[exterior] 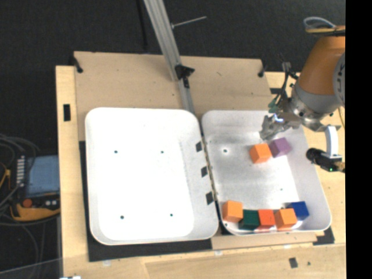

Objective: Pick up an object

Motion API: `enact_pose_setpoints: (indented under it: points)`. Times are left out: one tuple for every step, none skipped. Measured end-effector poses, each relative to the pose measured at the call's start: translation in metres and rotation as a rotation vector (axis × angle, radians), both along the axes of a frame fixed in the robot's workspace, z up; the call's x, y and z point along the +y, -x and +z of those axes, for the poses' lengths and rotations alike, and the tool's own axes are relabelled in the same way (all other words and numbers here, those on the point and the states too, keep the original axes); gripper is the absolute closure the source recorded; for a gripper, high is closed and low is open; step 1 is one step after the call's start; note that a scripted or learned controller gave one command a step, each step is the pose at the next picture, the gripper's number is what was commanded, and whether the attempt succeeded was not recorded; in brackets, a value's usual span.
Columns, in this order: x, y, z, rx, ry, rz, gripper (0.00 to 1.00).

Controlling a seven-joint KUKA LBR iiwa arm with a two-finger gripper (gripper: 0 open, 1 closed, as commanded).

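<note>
In the right bin (232, 173) an orange block (260, 153) and a purple block (281, 146) lie side by side near the far right. My gripper (271, 127) hangs just above and behind them, close to the purple block, with nothing seen between its fingers. Along the bin's near edge sits a row of blocks: orange (233, 210), dark green (250, 218), orange-red (266, 217), orange (285, 217) and blue (299, 209).
The left bin (145, 173) lies beside the right one, with small black clips (204, 170) along the shared edge. A slanted metal rail (168, 45) crosses the back of the bench. A blue device and cables (35, 185) sit off the bench at left.
</note>
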State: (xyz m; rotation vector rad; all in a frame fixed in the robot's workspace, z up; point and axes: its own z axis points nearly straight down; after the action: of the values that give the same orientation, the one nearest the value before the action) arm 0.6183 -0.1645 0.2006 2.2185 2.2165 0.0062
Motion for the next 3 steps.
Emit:
enact_pose_setpoints:
  points:
    - [-0.004, -0.005, 0.064, -0.002, 0.001, 0.004, 1.0]
    - [-0.005, -0.006, 0.092, 0.002, 0.0, 0.007, 1.0]
    - [0.045, -0.019, 0.077, 0.008, -0.001, 0.006, 1.0]
